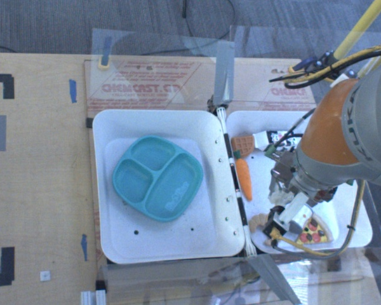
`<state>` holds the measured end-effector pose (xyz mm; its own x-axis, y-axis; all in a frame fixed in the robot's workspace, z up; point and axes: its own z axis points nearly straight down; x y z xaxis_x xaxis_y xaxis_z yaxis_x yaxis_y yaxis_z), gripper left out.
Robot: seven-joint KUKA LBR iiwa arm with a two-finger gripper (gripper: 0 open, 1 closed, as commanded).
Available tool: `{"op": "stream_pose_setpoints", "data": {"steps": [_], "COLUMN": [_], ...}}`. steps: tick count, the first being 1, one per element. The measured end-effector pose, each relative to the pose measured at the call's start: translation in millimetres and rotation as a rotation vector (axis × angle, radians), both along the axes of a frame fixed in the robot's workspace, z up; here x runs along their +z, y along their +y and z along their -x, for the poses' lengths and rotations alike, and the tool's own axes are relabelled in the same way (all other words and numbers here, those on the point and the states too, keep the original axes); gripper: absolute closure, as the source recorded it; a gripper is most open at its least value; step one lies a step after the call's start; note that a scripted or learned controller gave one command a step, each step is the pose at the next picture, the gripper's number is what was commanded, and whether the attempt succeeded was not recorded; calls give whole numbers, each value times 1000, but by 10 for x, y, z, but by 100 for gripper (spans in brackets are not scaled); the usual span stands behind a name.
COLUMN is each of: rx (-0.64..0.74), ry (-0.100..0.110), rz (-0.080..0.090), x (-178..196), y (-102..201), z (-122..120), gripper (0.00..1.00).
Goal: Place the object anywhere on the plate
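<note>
A teal plate (157, 178) with three compartments lies in the left bin (114, 129), with nothing on it. In the right bin (254, 122) lie an orange toy carrot (243, 178), a brown waffle-like piece (243, 145), a pizza slice (315, 232) and a tan piece (259, 222). My gripper (278, 194) hangs low over the right bin, just right of the carrot and above the tan piece. The wrist hides most of it, and I see nothing held in it.
The ridge where the two bins meet (232, 183) runs between the plate and the toys. A small black-and-white thing (277, 136) lies at the back of the right bin. The arm's orange band (330, 132) covers the bin's right side.
</note>
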<state>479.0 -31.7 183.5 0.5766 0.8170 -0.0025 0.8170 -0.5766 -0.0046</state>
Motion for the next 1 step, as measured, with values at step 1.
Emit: {"op": "stream_pose_setpoints", "data": {"steps": [1], "rx": [361], "ry": [-6], "rz": [1], "x": [289], "y": [-562], "z": [-688], "gripper": [100]}}
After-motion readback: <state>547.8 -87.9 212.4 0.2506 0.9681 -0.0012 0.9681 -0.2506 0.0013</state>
